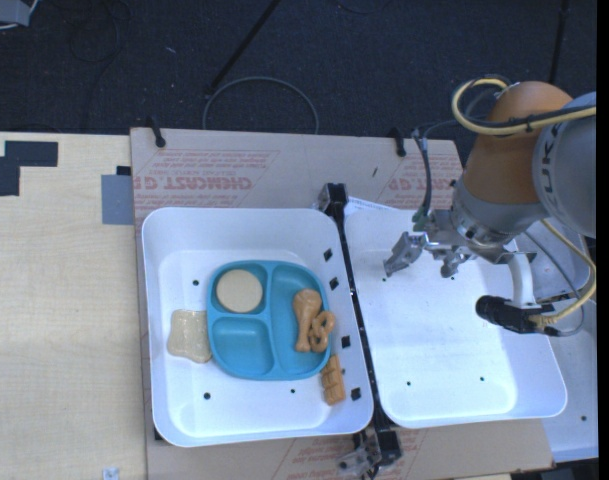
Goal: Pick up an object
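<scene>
The two-finger metal gripper (424, 258) hangs over the upper part of the right-hand shallow white plastic bin (484, 408), with its fingers spread apart and nothing between them. One fingertip (397, 263) points toward eight o'clock, the other sits lower right of it near the wrist. Behind the gripper, at about two o'clock, rises the grey arm with its rounded orange band (524, 118), wrapped by a yellow cable loop. At four o'clock from the gripper a black cable fitting (509, 313) lies over the same bin's floor.

At nine o'clock from the gripper a black divider strip (349, 298) runs between the two bins. Beyond it lies the left-hand shallow white plastic bin (164, 238), which holds all the loose things. In its middle rests a blue plastic plate with three compartments (249, 353). A round beige disc (239, 290) sits in the compartment at the plate's eleven o'clock. A tan pretzel-shaped toy (312, 320) lies in the compartment at three o'clock. Just off the plate's rim at five o'clock, a small orange-brown ridged piece (332, 380) lies on the bin floor, close to the divider. At nine o'clock, touching the plate's edge, lies a pale cream slice shaped like bread (189, 336).

All of these are well apart from the gripper.
</scene>
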Motion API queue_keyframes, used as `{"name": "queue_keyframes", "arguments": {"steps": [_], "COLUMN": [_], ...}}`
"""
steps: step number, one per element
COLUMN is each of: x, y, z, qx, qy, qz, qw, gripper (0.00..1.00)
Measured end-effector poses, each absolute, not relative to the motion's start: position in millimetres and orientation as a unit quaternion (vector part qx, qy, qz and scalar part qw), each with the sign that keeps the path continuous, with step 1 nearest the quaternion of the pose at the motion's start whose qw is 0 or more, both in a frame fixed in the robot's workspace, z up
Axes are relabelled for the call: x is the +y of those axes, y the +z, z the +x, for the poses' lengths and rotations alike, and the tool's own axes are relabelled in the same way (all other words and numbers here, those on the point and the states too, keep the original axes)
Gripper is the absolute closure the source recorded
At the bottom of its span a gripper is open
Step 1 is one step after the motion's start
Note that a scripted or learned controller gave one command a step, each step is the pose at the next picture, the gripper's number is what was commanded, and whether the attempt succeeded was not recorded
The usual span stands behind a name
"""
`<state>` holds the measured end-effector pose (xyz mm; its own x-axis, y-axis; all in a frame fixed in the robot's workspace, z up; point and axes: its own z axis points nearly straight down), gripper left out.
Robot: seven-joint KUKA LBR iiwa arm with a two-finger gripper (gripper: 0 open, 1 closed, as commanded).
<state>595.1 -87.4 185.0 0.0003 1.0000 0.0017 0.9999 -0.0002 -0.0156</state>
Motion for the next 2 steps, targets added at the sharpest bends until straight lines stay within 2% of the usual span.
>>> {"name": "queue_keyframes", "arguments": {"steps": [1, 2], "x": [-88, -97], "y": [193, 141], "z": [598.2, 597.6], "qx": [-0.708, -0.707], "qy": [0.0005, 0.0028], "qz": [-0.707, -0.707], "qw": [0.0, 0.003], "gripper": [0.0, 0.0]}}
